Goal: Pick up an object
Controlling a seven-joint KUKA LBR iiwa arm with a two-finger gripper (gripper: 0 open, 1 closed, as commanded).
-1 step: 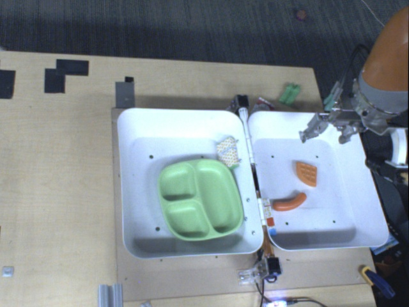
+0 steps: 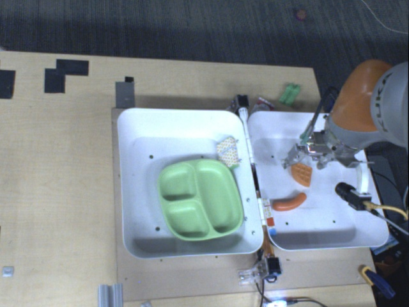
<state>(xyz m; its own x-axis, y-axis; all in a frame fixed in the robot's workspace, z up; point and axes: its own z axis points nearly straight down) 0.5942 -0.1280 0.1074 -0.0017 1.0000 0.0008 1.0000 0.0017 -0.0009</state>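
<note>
Right bin [image 2: 345, 232]: smooth orange-red sausage [image 2: 289, 202] near front, lying flat. Just behind it, orange ridged wafer-like piece [image 2: 302, 174], tilted, directly under claw [image 2: 311, 157]; claw state cannot tell. Left bin [image 2: 137, 171]: green three-compartment tray [image 2: 200, 198], glossy plastic; speckled pale scrap [image 2: 227, 149] beyond. Small green item [image 2: 289, 94] on tabletop [image 2: 57, 190] behind

Grey arm with an orange band, ending in a small metal tool

Above the right bin [image 2: 319, 232], the arm [image 2: 390, 107] is a thick rounded grey body with a smooth, bulging orange band [image 2: 354, 101] on the side nearest the wrist. Below the band sits a darker grey wrist section, and a thin dark cable runs up alongside it. The tool [image 2: 311, 155] is compact, silvery metal with dark parts and small slender prongs spreading out at its base.
</note>
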